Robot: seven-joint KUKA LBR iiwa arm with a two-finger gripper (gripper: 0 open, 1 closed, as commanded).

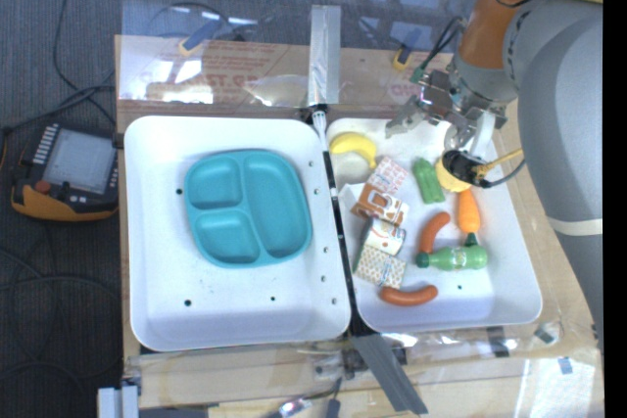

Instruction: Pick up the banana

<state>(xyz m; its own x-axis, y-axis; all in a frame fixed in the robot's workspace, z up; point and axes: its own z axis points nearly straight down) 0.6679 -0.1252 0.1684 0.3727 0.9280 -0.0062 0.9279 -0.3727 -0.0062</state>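
Note:
The banana (353, 150) is a yellow curved piece in the far left corner of the right bin (509, 294), close to the divider between the two bins. My gripper (431, 111) hangs over the far edge of that bin, to the right of the banana and a little behind it, apart from it. Nothing shows held in it. A small yellow piece (448, 179) peeks out below the wrist, and I cannot tell what it is.
Near the banana lie two patterned cartons (382, 191) (378, 255), a green stick (428, 179), a carrot (469, 210), an orange-red sausage (433, 230), a green bottle (453, 259) and a hot dog (409, 295). A teal divided plate (247, 208) sits in the left bin (157, 308).

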